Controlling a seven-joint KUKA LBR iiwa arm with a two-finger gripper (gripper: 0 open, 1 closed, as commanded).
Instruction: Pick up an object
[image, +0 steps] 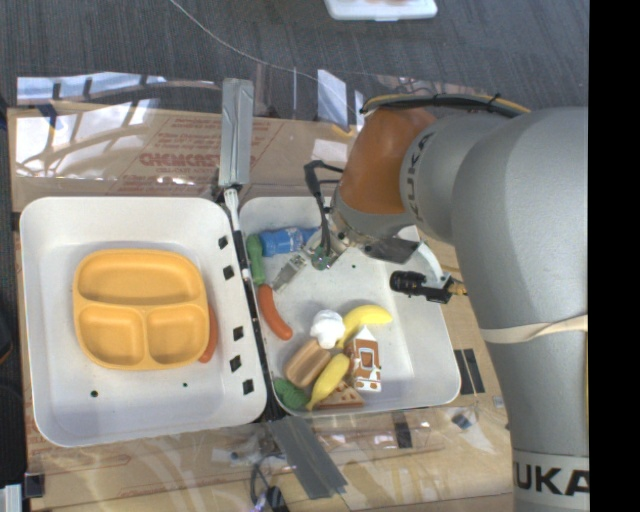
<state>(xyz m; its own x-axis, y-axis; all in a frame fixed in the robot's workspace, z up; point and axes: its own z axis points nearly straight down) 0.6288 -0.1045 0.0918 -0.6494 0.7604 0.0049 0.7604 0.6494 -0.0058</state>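
My gripper (297, 268) hangs low over the upper left part of the right bin (432, 345), below the orange-banded wrist. A blue bottle (281, 241) lies just above it and a green piece (256, 258) lies along the bin's left wall beside it. Just below the gripper is a red-orange sausage (274, 313). Nothing shows held in the gripper. Lower in the bin lie a white piece (327, 326), a banana (366, 318), a bread roll (308, 362), a yellow piece (330, 378) and an orange-and-white carton (366, 365).
The left bin (50, 250) holds a yellow divided plate (140, 308) with an orange sausage (210, 340) at its right edge. The big grey arm (500, 220) covers the right bin's upper right side. A black divider strip (245, 300) separates the bins.
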